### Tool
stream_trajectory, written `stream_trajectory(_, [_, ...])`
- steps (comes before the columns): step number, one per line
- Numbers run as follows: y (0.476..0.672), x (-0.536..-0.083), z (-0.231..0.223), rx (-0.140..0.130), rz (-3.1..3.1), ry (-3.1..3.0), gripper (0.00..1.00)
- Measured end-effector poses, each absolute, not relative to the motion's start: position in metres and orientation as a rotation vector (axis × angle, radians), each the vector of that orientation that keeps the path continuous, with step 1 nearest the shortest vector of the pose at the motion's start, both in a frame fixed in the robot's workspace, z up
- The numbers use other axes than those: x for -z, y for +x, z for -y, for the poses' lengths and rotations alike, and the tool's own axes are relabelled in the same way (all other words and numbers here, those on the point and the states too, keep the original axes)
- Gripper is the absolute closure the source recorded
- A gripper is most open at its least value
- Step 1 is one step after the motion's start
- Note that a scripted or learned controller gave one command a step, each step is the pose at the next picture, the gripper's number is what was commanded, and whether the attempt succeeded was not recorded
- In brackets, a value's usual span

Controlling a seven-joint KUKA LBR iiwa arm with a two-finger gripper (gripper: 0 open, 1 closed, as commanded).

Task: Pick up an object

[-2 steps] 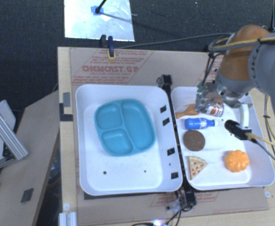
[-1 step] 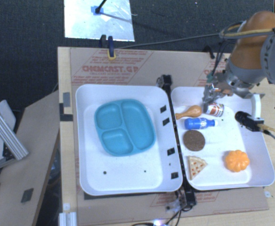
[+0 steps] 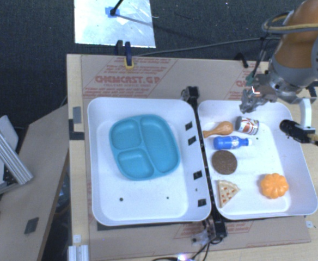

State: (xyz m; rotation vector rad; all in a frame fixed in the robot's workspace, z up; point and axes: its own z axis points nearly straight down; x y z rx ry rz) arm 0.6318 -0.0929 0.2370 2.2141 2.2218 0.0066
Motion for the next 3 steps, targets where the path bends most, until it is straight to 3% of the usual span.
stream_trajectory(2, [0.632,-0.235,-0.026,-0.005,-2.233,2.210,1.00])
stream_trajectory(3, [0.615,-0.224,-0.078,-0.002,-2.234,2.212,1.00])
